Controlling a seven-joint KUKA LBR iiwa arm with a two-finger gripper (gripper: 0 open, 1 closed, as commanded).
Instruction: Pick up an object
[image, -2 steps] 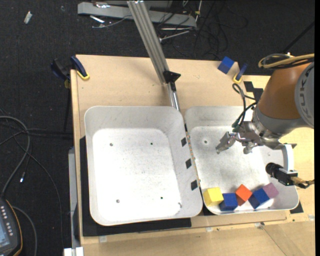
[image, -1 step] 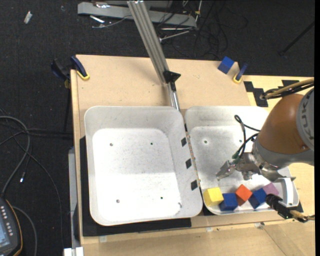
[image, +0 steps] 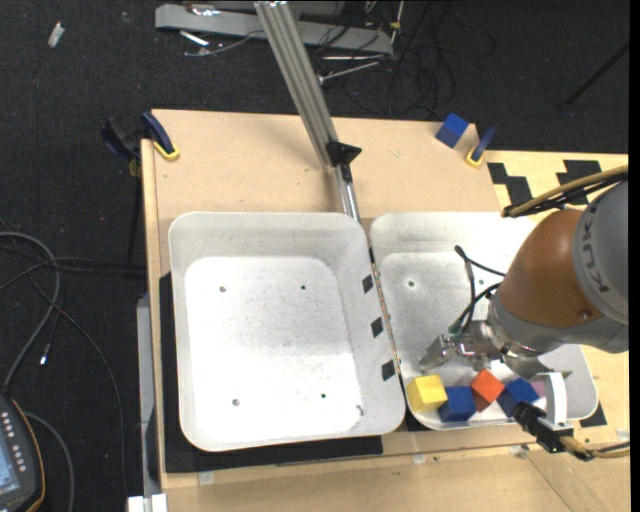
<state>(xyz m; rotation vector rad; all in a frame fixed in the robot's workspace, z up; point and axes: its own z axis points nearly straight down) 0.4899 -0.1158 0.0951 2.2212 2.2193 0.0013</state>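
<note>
gripper (image: 447, 348): low in right bin (image: 420, 240), finger state cannot be told, apparently blurred | yellow block (image: 428, 391), blue block (image: 458, 403), orange block (image: 487, 386): near front wall

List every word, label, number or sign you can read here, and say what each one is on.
"KU": large dark letters on the grey arm, cut off at the picture's edge.
Black-and-white checker pattern on the bench's far right corner: a marker, no letters.
Device at the lower left edge: its screen is too small to read.
The blocks bear no readable text.
</note>
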